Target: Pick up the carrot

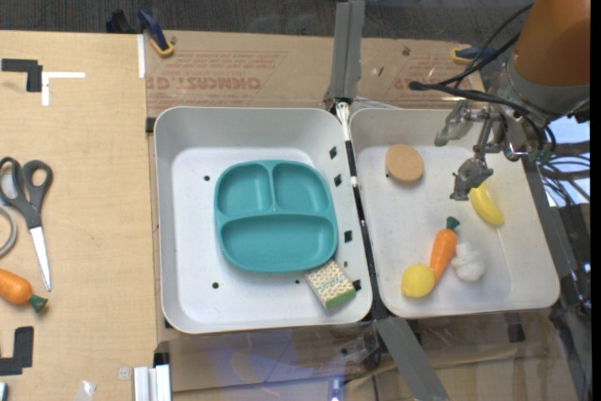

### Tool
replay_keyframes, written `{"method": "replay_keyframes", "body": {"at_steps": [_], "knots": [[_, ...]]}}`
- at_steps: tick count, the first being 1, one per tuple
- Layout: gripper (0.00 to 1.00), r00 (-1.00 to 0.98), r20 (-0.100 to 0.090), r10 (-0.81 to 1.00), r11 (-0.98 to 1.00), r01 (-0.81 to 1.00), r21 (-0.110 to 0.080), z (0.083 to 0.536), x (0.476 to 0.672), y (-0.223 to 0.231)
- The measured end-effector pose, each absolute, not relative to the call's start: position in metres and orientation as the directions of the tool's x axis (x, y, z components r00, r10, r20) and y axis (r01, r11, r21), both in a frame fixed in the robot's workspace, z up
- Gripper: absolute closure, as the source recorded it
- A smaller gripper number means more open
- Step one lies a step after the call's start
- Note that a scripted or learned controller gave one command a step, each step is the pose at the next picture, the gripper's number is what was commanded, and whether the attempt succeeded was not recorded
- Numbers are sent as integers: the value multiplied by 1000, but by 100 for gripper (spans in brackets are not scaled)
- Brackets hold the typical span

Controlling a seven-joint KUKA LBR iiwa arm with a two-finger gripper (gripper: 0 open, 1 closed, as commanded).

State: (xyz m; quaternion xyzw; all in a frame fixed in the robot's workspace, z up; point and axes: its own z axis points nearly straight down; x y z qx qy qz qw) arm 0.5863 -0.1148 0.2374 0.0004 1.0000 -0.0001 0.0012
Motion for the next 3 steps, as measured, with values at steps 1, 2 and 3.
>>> {"method": "replay_keyframes", "body": {"at_steps": [1, 2, 3], "knots": [[0, -1000, -3, -5, 1000, -5, -1, 93, 543, -116], [100, -1000, -6, -9, 1000, -8, -3, 102, 545, -116], [100, -990, -4, -142, 990, -142, 0, 192, 521, -71]]}}
